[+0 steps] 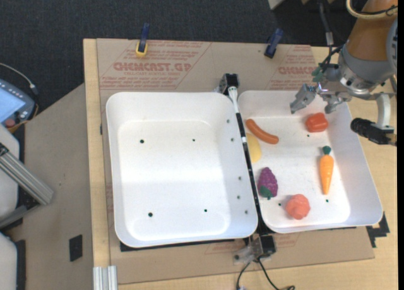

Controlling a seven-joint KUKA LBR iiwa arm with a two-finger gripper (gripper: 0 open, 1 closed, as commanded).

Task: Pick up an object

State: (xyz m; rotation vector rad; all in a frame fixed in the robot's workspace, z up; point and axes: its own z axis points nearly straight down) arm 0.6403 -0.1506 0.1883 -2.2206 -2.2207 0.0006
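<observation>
Red pepper sits near the right bin's far edge, just below the gripper, whose spread fingers hold nothing.

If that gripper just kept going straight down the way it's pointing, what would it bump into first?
Most likely the bare white floor of the right bin, just beside the red toy. The gripper hangs above the bin's far end with its fingers spread. From this slanted view depth is unclear, so it might clip the toy instead.

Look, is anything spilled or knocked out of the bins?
No, nothing stands out. The sausage, tomato, carrot, grapes, peach and a yellow piece by the divider all lie inside the right bin.
</observation>
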